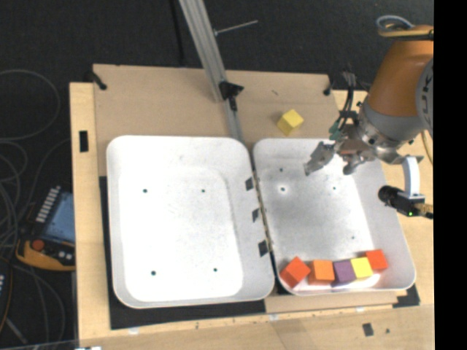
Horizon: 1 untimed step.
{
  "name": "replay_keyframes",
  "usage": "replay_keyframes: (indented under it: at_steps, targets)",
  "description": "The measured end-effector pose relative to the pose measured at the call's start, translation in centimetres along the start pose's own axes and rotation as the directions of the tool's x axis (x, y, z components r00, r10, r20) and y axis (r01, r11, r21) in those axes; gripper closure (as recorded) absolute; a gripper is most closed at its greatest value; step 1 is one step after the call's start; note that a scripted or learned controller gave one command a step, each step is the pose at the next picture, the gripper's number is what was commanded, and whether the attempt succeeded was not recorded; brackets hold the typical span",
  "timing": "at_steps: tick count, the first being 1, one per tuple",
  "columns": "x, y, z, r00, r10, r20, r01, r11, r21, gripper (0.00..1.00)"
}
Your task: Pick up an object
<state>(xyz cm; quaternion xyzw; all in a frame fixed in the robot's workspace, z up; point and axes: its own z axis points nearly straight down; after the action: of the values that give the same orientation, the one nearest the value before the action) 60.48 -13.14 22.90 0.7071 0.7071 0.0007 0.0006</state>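
Observation:
My gripper (335,160) hangs over the far part of the right bin (328,210), fingers spread apart and open with nothing between them. Along the right bin's near edge lies a row of blocks: an orange-red block (295,270), an orange block (322,270), a purple block (343,271), a yellow block (361,268) and another orange-red block (376,259). A lone yellow block (290,121) rests on the bench beyond the bins, up and to the left of the gripper.
The left bin (182,217) lies beside the right one. A grey metal rail (208,49) slants from the top of the view down to the gap between the bins. Cables and a handheld device (47,232) lie off the bench's left.

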Motion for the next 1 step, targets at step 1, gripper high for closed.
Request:
replay_keyframes:
  at_steps: [1]
  targets:
    - [3.32, -8.26, 8.02, 1.0, 0.002, -0.003, -0.001, 1.0, 0.013, 0.0]
